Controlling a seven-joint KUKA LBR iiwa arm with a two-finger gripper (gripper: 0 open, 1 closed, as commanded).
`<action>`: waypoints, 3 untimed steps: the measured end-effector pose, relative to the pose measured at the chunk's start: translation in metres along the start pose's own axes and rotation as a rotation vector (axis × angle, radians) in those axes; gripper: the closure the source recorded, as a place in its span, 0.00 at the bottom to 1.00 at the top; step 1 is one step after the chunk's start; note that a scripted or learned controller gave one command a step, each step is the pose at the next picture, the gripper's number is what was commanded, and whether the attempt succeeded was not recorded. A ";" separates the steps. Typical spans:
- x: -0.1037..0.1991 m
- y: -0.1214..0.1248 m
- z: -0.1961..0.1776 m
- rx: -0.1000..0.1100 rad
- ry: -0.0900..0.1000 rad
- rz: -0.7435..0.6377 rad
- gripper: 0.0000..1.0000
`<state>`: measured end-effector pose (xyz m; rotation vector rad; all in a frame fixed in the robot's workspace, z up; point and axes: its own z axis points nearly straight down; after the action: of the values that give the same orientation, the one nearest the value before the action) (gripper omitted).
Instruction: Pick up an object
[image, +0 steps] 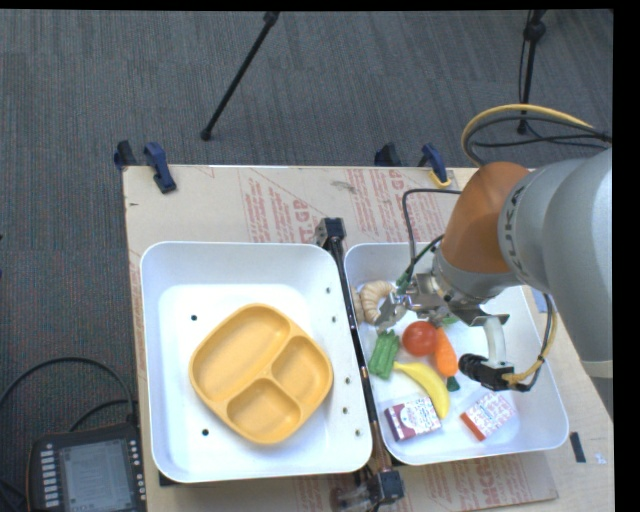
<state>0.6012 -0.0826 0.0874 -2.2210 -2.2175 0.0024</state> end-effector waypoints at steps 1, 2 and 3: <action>0.000 0.001 -0.010 -0.001 0.001 0.002 1.00; 0.000 0.001 -0.010 -0.001 0.001 0.003 0.00; 0.001 0.001 -0.020 0.000 0.001 0.003 1.00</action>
<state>0.6024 -0.0820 0.1078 -2.2239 -2.2137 0.0005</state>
